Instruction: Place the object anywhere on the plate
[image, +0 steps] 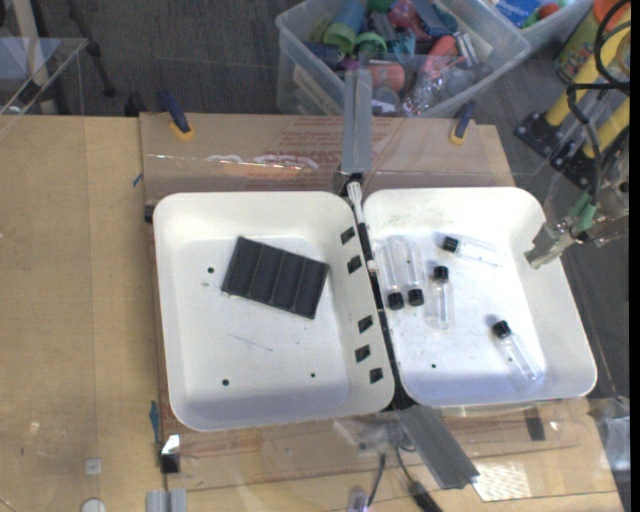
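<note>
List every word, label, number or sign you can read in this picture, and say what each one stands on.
None can be read.
Reddish print on the cardboard sheet behind the white bins: too blurred to read.
Items in the clear storage tub at the top: any labels are too small to tell.
The dark ridged plate and the clear black-capped vials: no readable marks.

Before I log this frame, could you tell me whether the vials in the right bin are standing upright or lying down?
Lying down: each clear vial rests on its side on the right bin's floor, its black cap pointing sideways.
</note>
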